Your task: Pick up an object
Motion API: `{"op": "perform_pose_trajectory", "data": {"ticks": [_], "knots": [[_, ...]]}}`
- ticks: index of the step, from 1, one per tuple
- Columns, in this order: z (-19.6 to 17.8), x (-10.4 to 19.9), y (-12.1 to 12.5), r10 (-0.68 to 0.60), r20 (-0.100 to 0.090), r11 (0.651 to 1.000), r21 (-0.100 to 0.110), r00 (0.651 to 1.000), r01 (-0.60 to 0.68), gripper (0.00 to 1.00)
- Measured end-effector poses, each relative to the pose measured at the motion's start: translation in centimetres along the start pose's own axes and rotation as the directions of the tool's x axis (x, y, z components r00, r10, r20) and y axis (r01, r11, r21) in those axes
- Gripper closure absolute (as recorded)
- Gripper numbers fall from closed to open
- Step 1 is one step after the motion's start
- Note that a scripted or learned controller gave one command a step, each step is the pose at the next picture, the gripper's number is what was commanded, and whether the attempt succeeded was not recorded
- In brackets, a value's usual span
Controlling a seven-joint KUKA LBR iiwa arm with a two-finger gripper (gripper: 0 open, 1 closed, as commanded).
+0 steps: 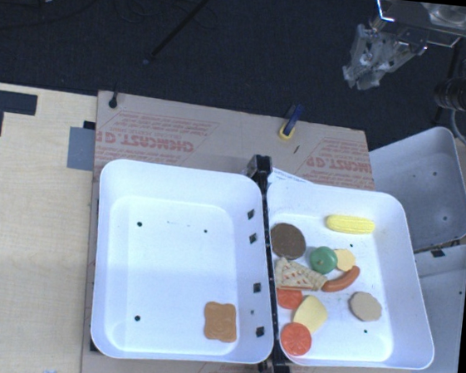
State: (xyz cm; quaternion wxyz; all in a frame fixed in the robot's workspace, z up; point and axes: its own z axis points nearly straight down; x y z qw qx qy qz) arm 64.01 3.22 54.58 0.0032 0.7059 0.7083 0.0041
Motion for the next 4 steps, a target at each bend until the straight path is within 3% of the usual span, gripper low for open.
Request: {"op": "perform_pose_trajectory", "data": {"ticks": [1,2,3,4], "knots": [[15.8,3.6,-2.5,0.001,0.002,1.0,0.029,1.0,-0.002,1.0],[-0.3,6.0,-5.6,0.0,-0.002,1.0,-0.003,1.0,0.0,1.0],[14.6,6.2,-3.0,0.005,0.004,1.0,0.024,1.0,-0.005,1.0],[1.1,8.3,-1.4,0.002,0.0,1.0,0.003,1.0,-0.002,1.0]]}}
